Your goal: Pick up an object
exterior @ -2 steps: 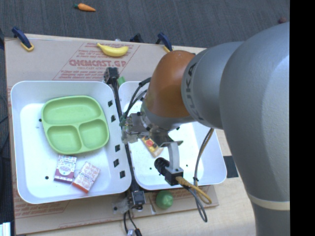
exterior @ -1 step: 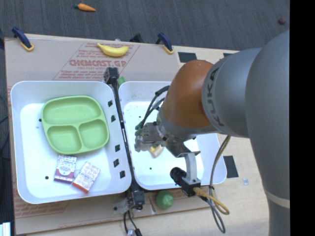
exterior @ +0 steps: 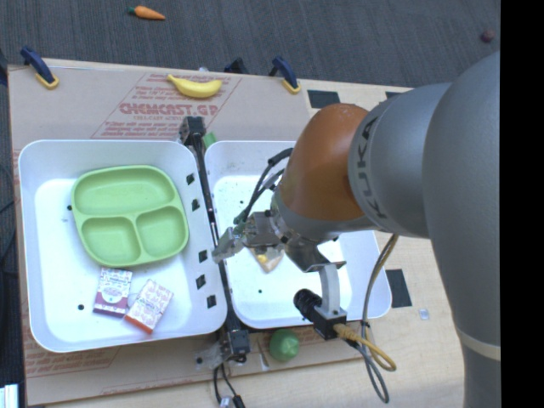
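Note:
The grey arm with its orange band (exterior: 327, 172) reaches in from the right and hangs over the right bin (exterior: 246, 308). My gripper (exterior: 252, 243) sits low over that bin's left half, close to the divider between the bins. A small yellowish object (exterior: 269, 261) shows just below the gripper; whether it is touching the gripper is unclear. The arm hides much of the right bin.
The left bin (exterior: 42, 253) holds a green divided plate (exterior: 127, 211) and two small packets (exterior: 113, 291) (exterior: 150, 304). A toy banana (exterior: 195, 84) lies on the cardboard behind the bins. A green ball (exterior: 285, 344) rests outside the front rim. A carrot (exterior: 149, 12) lies on the floor.

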`<action>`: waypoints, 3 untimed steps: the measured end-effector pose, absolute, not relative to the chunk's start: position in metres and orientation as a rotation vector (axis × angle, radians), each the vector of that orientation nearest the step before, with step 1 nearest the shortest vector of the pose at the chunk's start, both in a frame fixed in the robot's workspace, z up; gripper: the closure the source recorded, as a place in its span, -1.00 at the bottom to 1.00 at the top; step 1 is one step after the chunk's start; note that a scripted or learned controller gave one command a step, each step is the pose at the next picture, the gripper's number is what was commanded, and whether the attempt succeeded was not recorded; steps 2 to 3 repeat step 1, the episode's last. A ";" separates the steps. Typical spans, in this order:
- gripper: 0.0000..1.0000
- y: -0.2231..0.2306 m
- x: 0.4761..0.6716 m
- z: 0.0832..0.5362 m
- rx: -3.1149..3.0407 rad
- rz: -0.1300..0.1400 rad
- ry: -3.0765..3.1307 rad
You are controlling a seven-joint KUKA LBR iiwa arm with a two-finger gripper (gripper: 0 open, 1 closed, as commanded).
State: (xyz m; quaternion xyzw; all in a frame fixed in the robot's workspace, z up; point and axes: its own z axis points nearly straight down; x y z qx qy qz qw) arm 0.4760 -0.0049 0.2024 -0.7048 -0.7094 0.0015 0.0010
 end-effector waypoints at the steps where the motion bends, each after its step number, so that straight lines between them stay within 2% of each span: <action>1: -1.00 -0.077 0.508 0.192 -2.218 0.003 -2.223; 3: -1.00 -0.077 0.508 0.192 -2.218 0.003 -2.223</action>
